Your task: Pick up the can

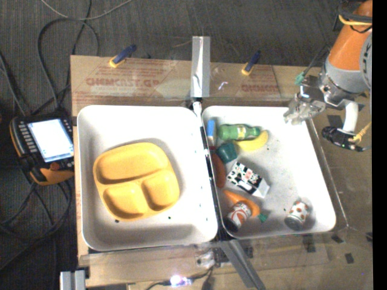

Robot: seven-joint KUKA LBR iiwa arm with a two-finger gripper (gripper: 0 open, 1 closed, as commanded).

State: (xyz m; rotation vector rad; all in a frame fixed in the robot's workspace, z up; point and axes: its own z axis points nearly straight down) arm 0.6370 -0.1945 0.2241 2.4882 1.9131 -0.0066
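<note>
Gripper (298, 109) hung at the upper right of the frame, over the right bin's (323, 180) top corner; its blurred fingers left its state impossible to tell. Well apart, the can (298, 214) lay in that bin's lower right corner, its label hard to read.

The grey robot arm with its orange band (352, 41) comes in from the right, high up. Its small two-finger pincer (298, 110) hangs low at the arm's end, holding nothing.
</note>
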